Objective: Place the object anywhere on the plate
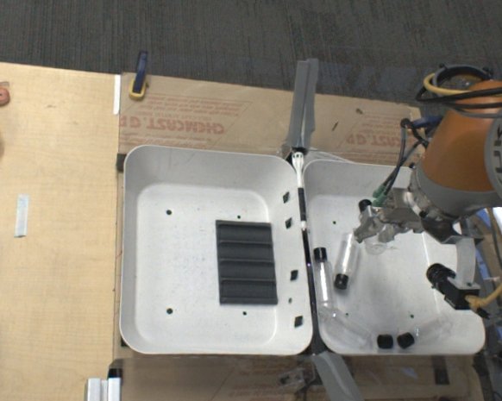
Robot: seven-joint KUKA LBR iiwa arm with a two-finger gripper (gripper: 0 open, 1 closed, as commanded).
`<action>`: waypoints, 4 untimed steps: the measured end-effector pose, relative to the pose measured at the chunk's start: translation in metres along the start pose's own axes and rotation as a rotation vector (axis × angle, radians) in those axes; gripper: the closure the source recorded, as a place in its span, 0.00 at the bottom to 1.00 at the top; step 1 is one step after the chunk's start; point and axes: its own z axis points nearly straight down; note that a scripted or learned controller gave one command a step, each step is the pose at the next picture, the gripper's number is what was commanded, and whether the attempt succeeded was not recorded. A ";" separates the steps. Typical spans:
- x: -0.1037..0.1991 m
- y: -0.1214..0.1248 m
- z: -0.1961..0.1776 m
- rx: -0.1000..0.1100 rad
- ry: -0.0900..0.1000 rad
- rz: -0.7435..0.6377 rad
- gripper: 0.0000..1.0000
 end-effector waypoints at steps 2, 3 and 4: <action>0.119 0.017 -0.002 0.002 -0.001 -0.131 1.00; 0.191 -0.008 -0.059 0.000 -0.001 -0.229 1.00; 0.234 -0.034 -0.045 0.002 -0.001 -0.361 1.00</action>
